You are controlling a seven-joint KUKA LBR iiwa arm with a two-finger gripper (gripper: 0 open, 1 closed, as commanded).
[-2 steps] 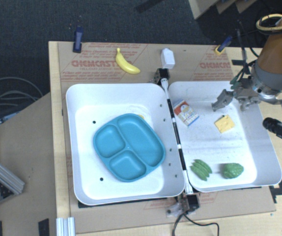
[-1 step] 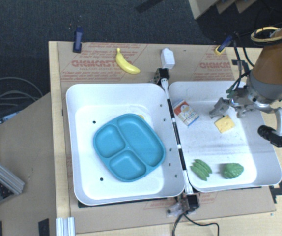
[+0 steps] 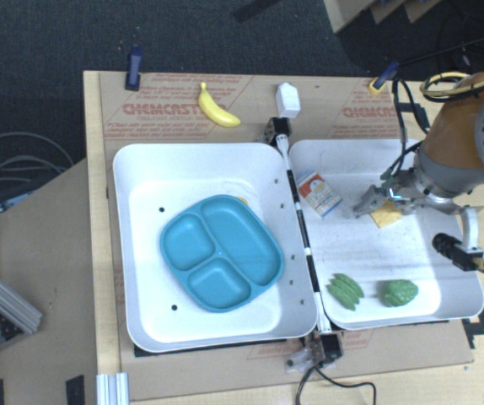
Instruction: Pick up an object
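- The arm (image 3: 465, 133) reaches in from the right, its orange band above the grey wrist, and ends low over the back part of the right bin (image 3: 444, 306).
- The gripper (image 3: 380, 202) points left and down; whether it is spread or closed cannot be told from this angle.
- A small yellow block (image 3: 387, 218) lies on the bin floor right at the gripper's tip, touching or just under it; nothing shows it lifted or clamped.
- A small carton (image 3: 319, 194), white with a red and orange printed face, lies tilted in the right bin near the divider, just left of the gripper. Its print is too small to read.
- Two green items rest near the front wall of the right bin: a ridged leafy piece (image 3: 345, 290) and, beside it to the right, a rounder green lump (image 3: 400, 293). They lie apart from each other.
- The left bin (image 3: 132, 175) holds a blue plate (image 3: 219, 251) with three compartments, set at a slant near the middle.
- Behind the bins, a banana (image 3: 216, 108) lies on the cardboard sheet (image 3: 174, 99) that covers the bench.
- Red lettering on the cardboard reads "CHEMCAST", printed once behind the left bin and again behind the right; the smaller red lines under it are not legible.
- A white clip (image 3: 288, 99) sits at the back between the two bins.
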